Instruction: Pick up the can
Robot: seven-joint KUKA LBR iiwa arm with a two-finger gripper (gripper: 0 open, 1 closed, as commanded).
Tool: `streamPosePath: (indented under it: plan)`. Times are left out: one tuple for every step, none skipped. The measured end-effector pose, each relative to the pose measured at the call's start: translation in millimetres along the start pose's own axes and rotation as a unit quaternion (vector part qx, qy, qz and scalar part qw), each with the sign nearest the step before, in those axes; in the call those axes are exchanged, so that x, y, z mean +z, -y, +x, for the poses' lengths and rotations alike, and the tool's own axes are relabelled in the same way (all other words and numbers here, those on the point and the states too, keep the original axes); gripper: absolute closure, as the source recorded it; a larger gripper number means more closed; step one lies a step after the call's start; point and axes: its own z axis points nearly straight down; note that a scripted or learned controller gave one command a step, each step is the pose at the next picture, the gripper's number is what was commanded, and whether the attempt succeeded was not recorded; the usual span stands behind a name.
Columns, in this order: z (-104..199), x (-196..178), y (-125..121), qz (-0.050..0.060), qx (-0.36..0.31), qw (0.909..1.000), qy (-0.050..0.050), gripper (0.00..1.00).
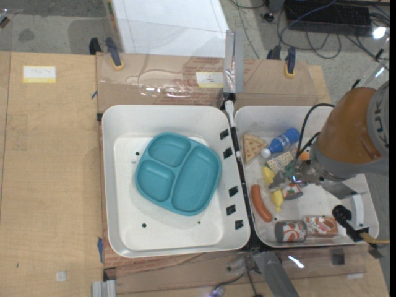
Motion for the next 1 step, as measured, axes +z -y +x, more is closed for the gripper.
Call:
streamPosePath:
  plan:
    - [41.1, -103.3, -43.4, 0.006, 0.07, 0.9975, 0.0, 1.0]
